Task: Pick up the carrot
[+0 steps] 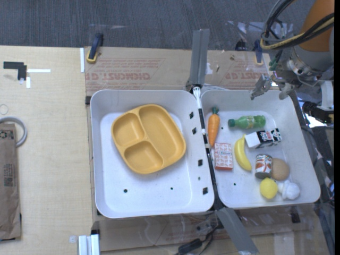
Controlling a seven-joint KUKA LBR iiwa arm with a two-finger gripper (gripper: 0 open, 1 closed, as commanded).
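At the left side of the right bin (308, 142) lies the carrot (213, 128). It is orange, long and pointy, with a small green top, and it points down the picture. Just below it sits a flat red and white box (223, 156). To its right are a green bottle (247, 122) lying on its side, a curved yellow banana (242, 153), a black and white carton (264, 137), a small round can (263, 164), a brown egg (280, 169), a yellow lemon (269, 188) and a white ball (290, 190).

The left bin (101, 158) holds a smooth yellow plate (148, 138) with three parts.

The gripper (272, 87) is at the upper right, above the far edge of the right bin. It is well apart from the carrot, up and to the right of it. Nothing is between its fingers; whether they are apart or together is too hard to see.
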